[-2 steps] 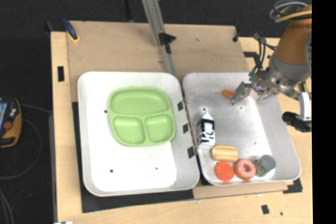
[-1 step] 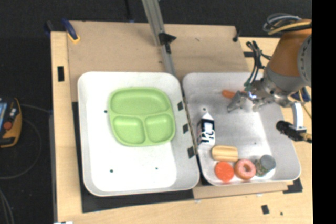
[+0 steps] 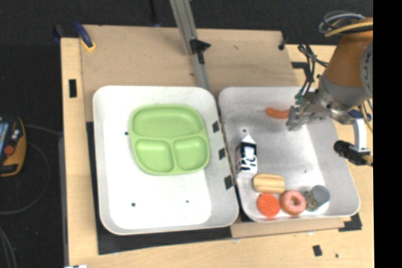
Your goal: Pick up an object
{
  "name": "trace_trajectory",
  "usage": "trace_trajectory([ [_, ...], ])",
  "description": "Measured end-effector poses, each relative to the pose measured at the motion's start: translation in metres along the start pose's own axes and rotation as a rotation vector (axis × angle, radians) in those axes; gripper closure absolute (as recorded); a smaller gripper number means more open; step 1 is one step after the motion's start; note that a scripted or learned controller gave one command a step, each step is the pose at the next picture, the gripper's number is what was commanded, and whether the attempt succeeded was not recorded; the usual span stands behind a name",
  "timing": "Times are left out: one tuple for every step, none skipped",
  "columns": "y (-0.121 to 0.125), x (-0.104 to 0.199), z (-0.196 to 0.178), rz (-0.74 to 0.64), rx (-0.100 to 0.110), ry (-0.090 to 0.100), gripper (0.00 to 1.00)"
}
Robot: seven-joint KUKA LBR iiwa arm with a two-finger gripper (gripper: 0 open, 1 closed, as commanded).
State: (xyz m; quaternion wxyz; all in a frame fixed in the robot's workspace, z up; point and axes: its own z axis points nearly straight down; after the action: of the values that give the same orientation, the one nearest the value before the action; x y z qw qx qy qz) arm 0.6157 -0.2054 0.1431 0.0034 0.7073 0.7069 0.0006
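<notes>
My gripper (image 3: 295,119) hangs low over the far right part of the right bin (image 3: 326,154), right beside an orange carrot-like piece (image 3: 275,113) that lies to its left. Whether the piece sits between its fingers cannot be made out. Further forward in the same bin lie a black-and-white bottle (image 3: 247,155), a tan bread roll (image 3: 269,183), a red-orange round piece (image 3: 269,205), a pink donut (image 3: 293,202) and a grey-blue cup (image 3: 318,196).
The left bin (image 3: 113,198) holds a green divided plate (image 3: 169,139). A grey metal post (image 3: 182,9) slants up from between the bins at the back. Black cables and a fitting (image 3: 352,150) hang off the arm at the right bin's edge.
</notes>
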Motion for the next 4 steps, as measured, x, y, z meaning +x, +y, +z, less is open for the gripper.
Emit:
trace_trajectory([
  [0.01, -0.002, -0.061, -0.003, -0.003, 0.001, 1.0],
  [0.011, -0.003, -0.062, -0.004, 0.003, 0.002, 1.0],
  [0.007, 0.048, -0.08, -0.007, 0.003, 0.005, 1.0],
  [0.009, 0.095, -0.078, -0.006, 0.005, 0.004, 1.0],
])
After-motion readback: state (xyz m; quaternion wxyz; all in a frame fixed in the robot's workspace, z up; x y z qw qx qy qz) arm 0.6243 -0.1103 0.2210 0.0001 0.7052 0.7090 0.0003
